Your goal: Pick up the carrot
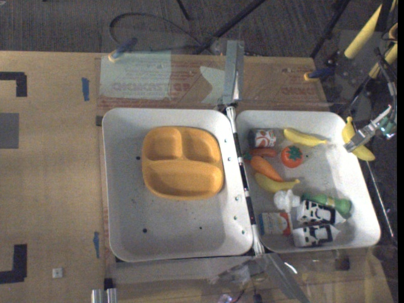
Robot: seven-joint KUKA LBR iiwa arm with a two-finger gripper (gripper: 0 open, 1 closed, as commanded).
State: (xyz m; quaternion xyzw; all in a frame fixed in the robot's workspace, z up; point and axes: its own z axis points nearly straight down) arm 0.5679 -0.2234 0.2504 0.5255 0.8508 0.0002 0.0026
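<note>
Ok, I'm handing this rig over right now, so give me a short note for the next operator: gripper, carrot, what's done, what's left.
Gripper: at the right bin's right rim, shut on a yellow banana, not the carrot.
Carrot: lying untouched at the right bin's left side, between a red chili and another banana.
Left bin: holds the orange divided plate.
Done: nothing for the carrot.
Left: drop the banana, move across to the carrot, grasp and lift.

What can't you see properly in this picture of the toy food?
- Gripper: small at the camera view's right edge, beside a banana; finger state unclear.
- Carrot: its left end meets the bin wall; contact unclear.
- Cartons: labels too blurred to read.
- Can: print too small.
</note>
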